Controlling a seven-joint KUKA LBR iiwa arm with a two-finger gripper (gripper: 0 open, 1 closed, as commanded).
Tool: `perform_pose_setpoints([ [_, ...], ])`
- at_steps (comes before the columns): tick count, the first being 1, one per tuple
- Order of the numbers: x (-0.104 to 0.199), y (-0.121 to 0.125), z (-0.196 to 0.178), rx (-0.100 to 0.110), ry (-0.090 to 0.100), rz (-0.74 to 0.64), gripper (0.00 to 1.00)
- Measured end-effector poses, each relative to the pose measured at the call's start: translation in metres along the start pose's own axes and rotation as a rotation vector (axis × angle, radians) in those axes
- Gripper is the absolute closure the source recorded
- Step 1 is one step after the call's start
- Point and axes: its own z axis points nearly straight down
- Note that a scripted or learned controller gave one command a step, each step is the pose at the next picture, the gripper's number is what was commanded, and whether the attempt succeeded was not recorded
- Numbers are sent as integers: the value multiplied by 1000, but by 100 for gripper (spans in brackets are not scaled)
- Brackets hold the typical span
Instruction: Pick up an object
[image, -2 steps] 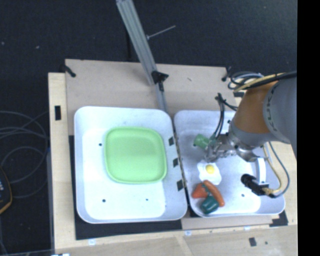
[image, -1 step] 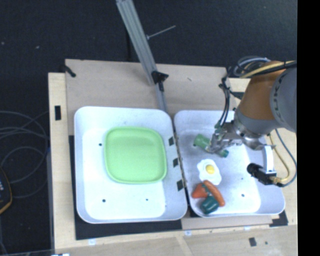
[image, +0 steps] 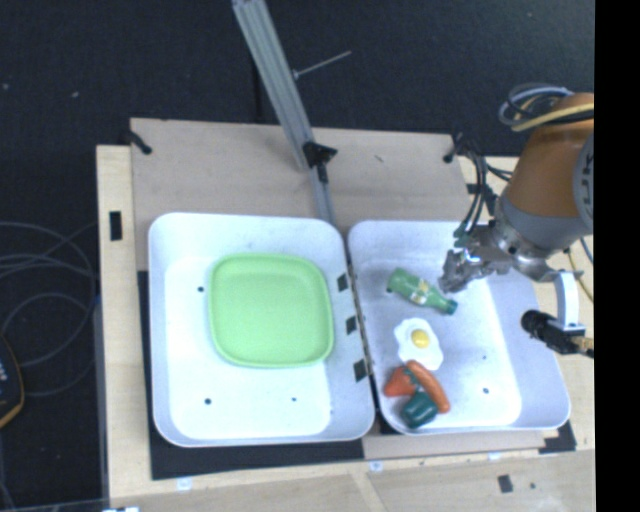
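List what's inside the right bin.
The right bin holds a green bottle, a fried egg toy and a red-and-green pile. The gripper covers the bottle's right end.

In the right bin (image: 520, 395), the green bottle (image: 421, 292), fried egg (image: 419, 339) and toy vegetables (image: 417, 390) are crowding the left half; bare floor is lying open along its right side.

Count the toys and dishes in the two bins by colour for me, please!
Green: 3, the plate, the bottle and the small green toy.
White and yellow: 1, the fried egg.
Red-orange: 1, the carrot-like toy.
Total: 5.
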Motion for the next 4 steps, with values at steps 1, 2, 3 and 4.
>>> perform_pose_setpoints([
  [1, -1, 1, -53, 0, 0, -1, 100],
  [2, 45, 12, -40, 6, 1, -4, 100],
  [3, 105, 23, -35, 6, 1, -5, 100],
  [4, 151, 32, -40, 5, 2, -4, 100],
])
